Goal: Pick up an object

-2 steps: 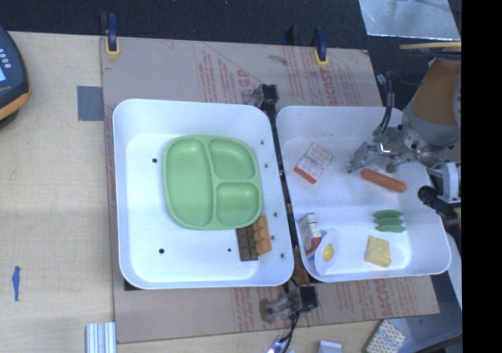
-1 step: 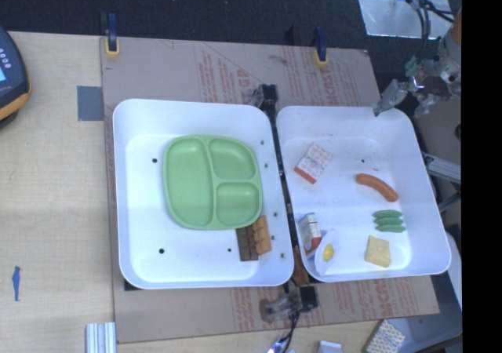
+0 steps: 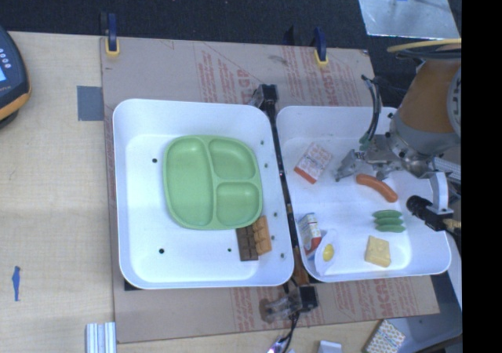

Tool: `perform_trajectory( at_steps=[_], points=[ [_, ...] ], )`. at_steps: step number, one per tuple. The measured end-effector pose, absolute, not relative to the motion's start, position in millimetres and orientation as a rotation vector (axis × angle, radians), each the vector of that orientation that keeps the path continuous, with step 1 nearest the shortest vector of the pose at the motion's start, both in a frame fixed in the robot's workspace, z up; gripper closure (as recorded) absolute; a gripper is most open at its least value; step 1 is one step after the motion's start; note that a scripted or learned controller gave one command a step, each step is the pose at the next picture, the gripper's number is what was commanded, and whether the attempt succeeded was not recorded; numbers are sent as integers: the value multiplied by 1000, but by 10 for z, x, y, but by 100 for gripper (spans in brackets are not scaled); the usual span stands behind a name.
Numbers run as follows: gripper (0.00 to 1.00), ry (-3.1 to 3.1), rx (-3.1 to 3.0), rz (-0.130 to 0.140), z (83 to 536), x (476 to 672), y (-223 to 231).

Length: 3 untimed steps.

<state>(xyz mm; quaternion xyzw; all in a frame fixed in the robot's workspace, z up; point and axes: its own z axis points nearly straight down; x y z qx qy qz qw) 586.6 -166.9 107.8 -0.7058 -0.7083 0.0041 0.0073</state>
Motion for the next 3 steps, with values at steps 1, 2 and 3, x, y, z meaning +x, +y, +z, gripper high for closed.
perform_trajectory(
  at_steps=[1, 2, 3],
  points=[
    [0, -2227, -2223, 1, 1616, 6100, -2141],
    [0, -2222, -2211, 8, 989, 5754, -1972],
    [0, -2233, -2220, -3, 1478, 6601, -2127]
  ],
)
